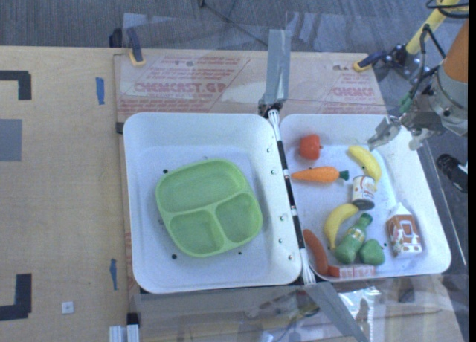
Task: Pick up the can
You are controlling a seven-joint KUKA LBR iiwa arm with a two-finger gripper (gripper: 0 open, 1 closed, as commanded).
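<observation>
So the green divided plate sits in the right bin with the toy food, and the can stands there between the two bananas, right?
Not quite. The camera view shows the green divided plate alone in the left bin. The can does stand in the right bin, between the two bananas.

White bins; a light green tray; red tomato; orange carrot; two yellow bananas; white-and-brown can; green bottle; tan surface.

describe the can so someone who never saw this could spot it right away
Look in the right bin, near its middle. The can is the small cylinder between two bananas, just right of the carrot. It alone is a metal tin with a printed label.
</observation>
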